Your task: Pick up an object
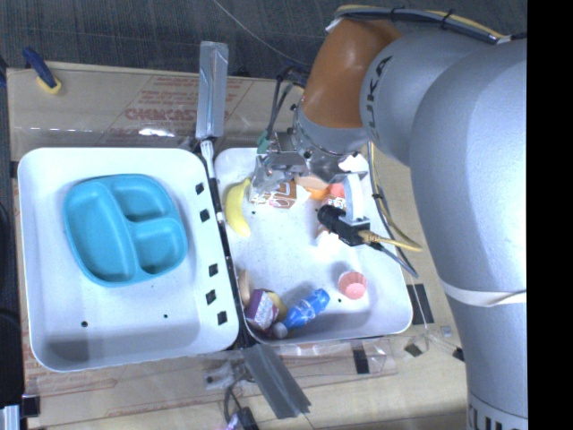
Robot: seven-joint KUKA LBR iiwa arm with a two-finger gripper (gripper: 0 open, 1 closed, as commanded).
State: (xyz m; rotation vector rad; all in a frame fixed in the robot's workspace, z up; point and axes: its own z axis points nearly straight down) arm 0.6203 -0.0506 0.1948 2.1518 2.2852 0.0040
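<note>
Found a small brown-and-white packet (285, 197) lying at the far end of the right bin (288, 256), just beside a yellow banana (236, 208) set along that bin's left wall. Saw the gripper (271, 170) poised directly over the packet's far edge, near it or touching it; could not tell whether spread or pressed together, nor whether anything was pinched. Noted an orange piece (313, 186) just right of the packet. Spotted, toward the bin's near end, a pink cup (353, 285), a blue bottle (308, 308) and a purple-and-white item (261, 308), the last two close together. Counted one blue divided plate (125, 227) in the left bin (49, 330).
</note>
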